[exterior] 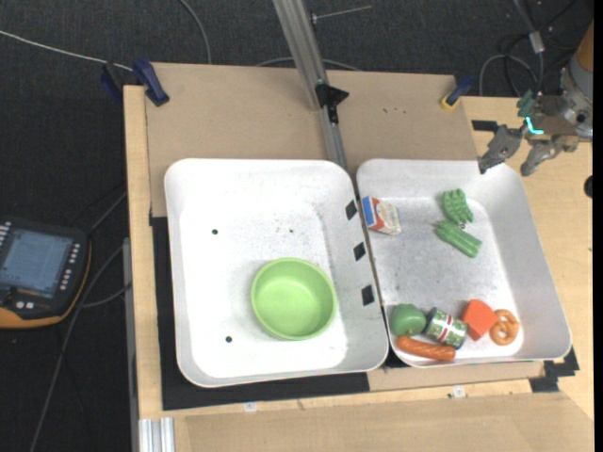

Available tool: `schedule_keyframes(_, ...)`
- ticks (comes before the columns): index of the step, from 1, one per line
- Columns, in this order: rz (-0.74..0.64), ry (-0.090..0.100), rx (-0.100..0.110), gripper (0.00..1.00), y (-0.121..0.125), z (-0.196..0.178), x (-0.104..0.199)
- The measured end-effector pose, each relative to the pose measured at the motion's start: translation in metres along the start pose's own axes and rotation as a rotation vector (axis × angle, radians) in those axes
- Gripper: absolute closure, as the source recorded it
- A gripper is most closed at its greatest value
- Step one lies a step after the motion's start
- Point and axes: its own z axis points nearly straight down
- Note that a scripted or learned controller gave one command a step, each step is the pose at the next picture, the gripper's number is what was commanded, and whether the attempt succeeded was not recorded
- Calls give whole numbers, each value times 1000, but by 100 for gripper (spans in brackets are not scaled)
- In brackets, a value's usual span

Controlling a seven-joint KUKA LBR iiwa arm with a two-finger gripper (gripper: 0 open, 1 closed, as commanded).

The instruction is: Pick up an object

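Gripper point(514, 155) sits up at the top right, over the bench just off the far right corner of the right bin point(528, 217). Fingers spread apart, nothing between them, so it's released, carrying zip. Grey wrist w/ a teal light above it; the arm comes in from the right edge.

Right bin, the busy one. Far end: small red-and-white carton point(382, 215) near the left wall. Right of it, two green toy pieces: a ridged one point(456, 204), and a longer one point(459, 240) just below, close but whether they touch, can't tell. All well apart from the gripper.

Near end is a cluster along the front wall: green round veg point(407, 319) at left, a small can point(445, 329) w/ a green and red label lying on its side next to it, a red-orange sausage shape point(426, 348) lying under those two, then an orange block point(479, 318), then a pretzel point(505, 328) at far right. Packed tight, neighbours touching or nearly so.

Left bin point(198, 205): one light green bowl point(293, 298), upright, in the near-right part, apart from the walls.

Off the bench at left, a handheld pendant point(38, 269) w/ a screen lies on the dark floor. Metal pole point(303, 50) runs down from the top to the gap between the bins.
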Motion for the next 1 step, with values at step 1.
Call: schedule_keyframes(1,0,0,0,0,0,0,0)
